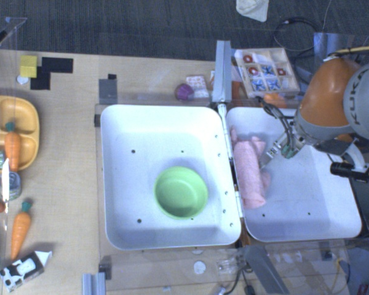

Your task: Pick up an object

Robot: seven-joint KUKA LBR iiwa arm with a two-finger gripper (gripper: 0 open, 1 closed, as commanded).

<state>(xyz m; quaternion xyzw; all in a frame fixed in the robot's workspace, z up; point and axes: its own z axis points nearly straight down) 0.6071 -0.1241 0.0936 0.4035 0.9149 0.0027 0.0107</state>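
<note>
Overhead slanted view of the pick task at the approach step. The KUKA arm (pixel 332 97) enters from 3 o'clock and its gripper (pixel 272 154) hangs low in the right bin (pixel 320 220), just beside the pink rolled towel (pixel 249 171) on the towel's 3 o'clock side. The fingers are too small and dark here to tell whether they stand apart or together, and nothing can be seen clamped between them. The towel lies lengthwise against the bin's wall at 9 o'clock, running from 12 toward 6 o'clock. The left bin (pixel 129 226) holds a green bowl (pixel 182 192), slightly toward 6 o'clock of its centre and well apart from the gripper.

Judged from this layout, the towel is the likely target and no grasp has been made yet. The next move would call for shifting the gripper toward 9 o'clock until it is centred over the roll, descending with the fingers straddling its width, then closing and lifting. The soft cloth may compress or slip, and the bin wall beside it leaves little clearance.
</note>
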